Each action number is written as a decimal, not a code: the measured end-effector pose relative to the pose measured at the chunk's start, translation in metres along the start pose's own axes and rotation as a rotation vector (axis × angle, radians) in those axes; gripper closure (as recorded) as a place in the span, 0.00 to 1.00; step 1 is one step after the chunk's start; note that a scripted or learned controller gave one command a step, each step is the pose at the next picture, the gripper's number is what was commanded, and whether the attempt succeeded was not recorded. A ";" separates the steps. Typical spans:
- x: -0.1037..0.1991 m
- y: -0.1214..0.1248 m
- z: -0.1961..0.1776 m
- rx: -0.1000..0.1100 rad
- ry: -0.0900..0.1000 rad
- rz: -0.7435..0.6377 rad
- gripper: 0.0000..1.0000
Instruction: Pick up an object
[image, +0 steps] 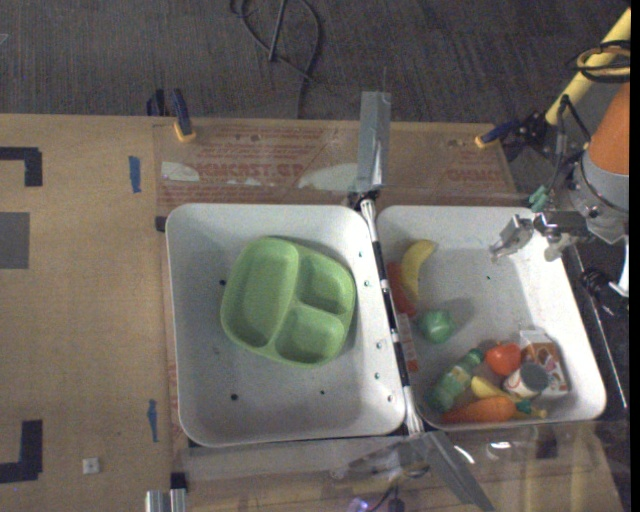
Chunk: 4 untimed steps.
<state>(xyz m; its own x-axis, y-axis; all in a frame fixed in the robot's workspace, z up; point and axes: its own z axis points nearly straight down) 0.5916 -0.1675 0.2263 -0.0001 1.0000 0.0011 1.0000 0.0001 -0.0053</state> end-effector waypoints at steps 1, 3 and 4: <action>0.030 -0.112 0.101 0.001 0.001 0.069 0.00; 0.029 -0.108 0.132 -0.012 -0.005 0.086 1.00; 0.093 -0.057 0.045 -0.001 -0.001 0.121 1.00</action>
